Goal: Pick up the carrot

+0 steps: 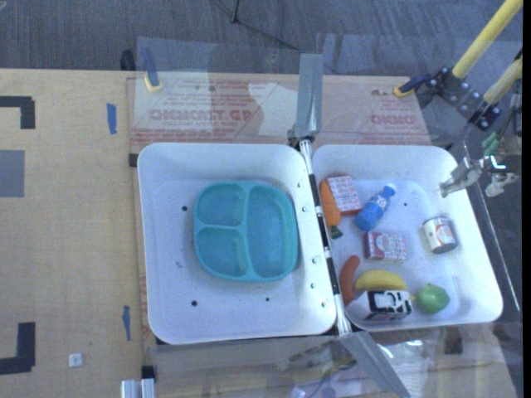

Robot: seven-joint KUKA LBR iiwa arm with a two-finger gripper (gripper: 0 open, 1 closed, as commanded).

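Note:
The carrot point(330, 206) is a short orange piece with a green tip. It lies along the left wall of the right bin point(485, 259), beside a red and white box point(344, 193). My gripper point(479, 173) hangs over the right bin's far right rim, well to the right of the carrot and apart from it. It is small and partly cut off at the view's edge. Nothing shows between it and the carrot except a blue bottle point(375, 208).
The right bin also holds a can point(440, 234), a small red carton point(387, 245), a red sausage point(349, 276), a banana point(381, 280), a black and white item point(388, 303) and a green fruit point(432, 298). A teal divided plate point(246, 230) sits in the left bin point(162, 297).

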